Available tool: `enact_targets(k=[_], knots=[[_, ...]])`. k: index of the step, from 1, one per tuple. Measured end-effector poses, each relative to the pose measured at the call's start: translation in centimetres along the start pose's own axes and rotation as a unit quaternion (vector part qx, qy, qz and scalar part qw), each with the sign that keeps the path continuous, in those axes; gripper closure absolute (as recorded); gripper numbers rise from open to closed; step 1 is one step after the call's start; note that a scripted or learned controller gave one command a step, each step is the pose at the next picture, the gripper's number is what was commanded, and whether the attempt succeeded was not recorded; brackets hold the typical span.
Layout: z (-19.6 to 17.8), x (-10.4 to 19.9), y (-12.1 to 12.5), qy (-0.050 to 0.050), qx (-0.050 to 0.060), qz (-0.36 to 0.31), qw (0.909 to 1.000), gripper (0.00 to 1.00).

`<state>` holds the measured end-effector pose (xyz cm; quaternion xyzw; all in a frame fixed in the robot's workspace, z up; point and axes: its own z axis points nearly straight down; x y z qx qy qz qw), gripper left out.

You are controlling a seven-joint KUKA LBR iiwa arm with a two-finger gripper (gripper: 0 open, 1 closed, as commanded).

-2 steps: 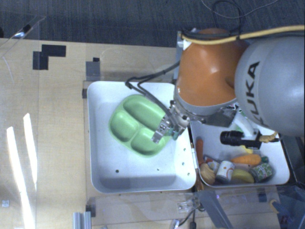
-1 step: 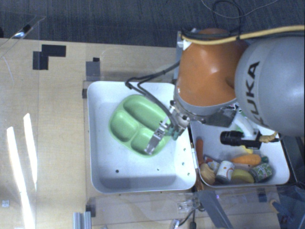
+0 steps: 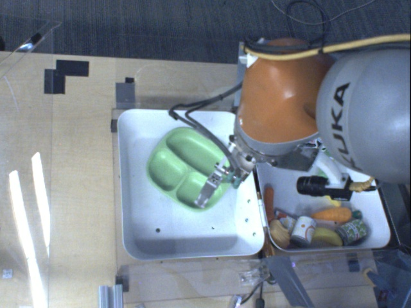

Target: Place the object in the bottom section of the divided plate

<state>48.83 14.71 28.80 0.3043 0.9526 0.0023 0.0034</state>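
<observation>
A light green divided plate with three sections lies tilted in the left white bin. My gripper reaches down-left from under the orange wrist band. It hangs over the plate's lower right section, near the plate's rim. No object shows at its tip, and the plate's sections look bare. The arm's grey body covers the top of the right bin.
The right bin holds several small items: an orange carrot, a yellow banana, a green can and a white cup. A black cable loops over the left bin's far edge.
</observation>
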Motion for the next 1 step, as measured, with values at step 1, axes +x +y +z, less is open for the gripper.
enact_targets(k=[1], knots=[[-1.17, -0.1, 0.21, -0.002, -0.003, -0.003, 1.0, 1.0]])
